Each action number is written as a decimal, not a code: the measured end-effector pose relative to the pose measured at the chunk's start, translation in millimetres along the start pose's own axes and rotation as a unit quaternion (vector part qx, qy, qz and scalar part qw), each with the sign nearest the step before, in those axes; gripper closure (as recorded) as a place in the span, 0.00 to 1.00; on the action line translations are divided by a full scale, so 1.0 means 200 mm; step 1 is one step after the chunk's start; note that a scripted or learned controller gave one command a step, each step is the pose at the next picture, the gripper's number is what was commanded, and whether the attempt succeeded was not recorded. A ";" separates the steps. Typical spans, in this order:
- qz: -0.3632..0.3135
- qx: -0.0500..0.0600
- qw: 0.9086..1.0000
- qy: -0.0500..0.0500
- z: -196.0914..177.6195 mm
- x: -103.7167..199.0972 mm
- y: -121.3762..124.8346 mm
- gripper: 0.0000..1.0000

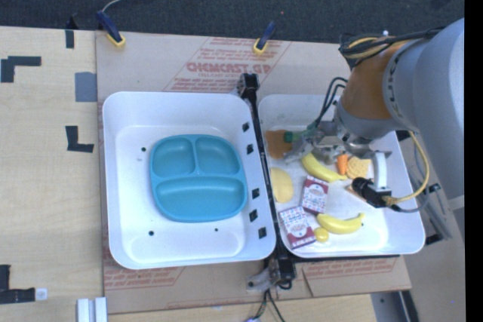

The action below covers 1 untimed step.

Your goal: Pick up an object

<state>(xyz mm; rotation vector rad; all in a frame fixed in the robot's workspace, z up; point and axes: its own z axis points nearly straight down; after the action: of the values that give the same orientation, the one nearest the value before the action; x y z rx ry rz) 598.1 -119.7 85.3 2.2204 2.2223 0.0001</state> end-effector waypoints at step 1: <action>0.000 -0.001 1.000 -0.001 -0.04 0.00 0.00 1.00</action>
<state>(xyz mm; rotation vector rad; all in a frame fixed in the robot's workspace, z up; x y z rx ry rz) 598.7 -120.7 94.0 2.2182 2.2201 -0.0008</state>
